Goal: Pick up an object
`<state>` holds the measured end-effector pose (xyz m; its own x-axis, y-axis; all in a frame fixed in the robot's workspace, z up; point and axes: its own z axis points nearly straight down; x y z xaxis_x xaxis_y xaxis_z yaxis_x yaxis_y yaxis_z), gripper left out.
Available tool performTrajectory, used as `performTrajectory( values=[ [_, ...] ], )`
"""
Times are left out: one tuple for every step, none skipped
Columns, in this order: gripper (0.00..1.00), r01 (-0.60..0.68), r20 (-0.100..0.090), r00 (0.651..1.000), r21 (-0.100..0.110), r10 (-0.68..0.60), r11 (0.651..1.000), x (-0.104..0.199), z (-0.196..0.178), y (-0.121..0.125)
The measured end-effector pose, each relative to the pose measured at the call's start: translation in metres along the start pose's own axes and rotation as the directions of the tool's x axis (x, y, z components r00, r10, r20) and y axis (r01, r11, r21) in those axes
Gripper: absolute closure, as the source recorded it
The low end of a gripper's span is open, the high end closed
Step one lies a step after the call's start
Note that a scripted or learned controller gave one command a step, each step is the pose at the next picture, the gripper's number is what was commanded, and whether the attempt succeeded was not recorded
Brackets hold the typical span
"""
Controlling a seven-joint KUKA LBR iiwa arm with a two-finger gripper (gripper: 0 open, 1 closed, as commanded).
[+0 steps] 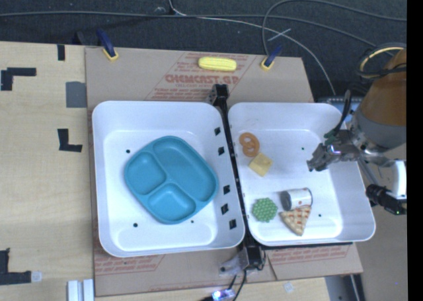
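Gripper (322, 159), state impossible to tell, hangs over the right bin (330, 116), probably to reach the can (295, 198) nearby.

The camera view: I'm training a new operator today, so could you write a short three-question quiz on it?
1. True or false: the blue divided plate lies in the left bin.
2. Which item lies closest to the pizza slice? A) pretzel B) silver can C) yellow corn cob
3. Fill in: the end effector hovers over the ____ bin.

Key: 1 true; 2 B; 3 right.
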<state>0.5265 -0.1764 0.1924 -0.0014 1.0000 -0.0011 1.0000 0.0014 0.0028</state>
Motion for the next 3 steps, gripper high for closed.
performTrajectory(
  values=[
    [1.0,0.0,0.0,1.0,0.0,0.0,1.0,0.0,-0.051,0.001],
    [1.0,0.005,-0.002,1.0,0.003,-0.005,1.0,0.053,-0.058,0.019],
    [1.0,0.004,-0.002,1.0,0.005,-0.004,1.0,0.105,-0.043,0.031]
  ],
)
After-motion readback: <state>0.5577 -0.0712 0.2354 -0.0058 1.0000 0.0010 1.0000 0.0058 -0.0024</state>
